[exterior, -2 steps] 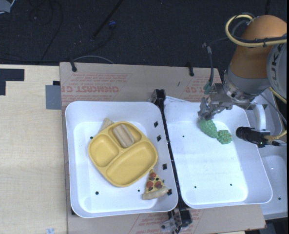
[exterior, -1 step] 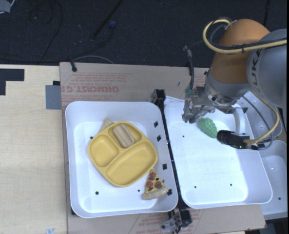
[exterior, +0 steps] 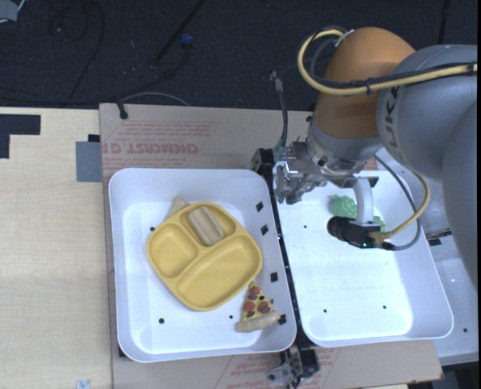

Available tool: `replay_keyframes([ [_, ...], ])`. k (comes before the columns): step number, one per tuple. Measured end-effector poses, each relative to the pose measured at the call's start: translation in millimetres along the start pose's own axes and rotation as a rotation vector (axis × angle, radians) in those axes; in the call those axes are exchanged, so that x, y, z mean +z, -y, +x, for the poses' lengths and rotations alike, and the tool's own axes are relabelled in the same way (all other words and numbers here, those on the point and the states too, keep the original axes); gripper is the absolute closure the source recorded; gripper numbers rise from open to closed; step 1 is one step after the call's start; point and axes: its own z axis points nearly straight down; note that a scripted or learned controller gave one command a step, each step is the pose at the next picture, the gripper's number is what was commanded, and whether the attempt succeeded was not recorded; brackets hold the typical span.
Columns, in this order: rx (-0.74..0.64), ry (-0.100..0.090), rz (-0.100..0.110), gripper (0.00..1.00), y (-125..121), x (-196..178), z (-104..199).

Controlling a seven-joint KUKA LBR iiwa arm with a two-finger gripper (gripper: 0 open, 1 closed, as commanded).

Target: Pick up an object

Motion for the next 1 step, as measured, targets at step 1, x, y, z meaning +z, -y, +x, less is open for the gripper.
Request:
replay_keyframes([
  [1, -0.001, 0.0, 0.003, 1.0, 14.8, 2.6, 56.7],
])
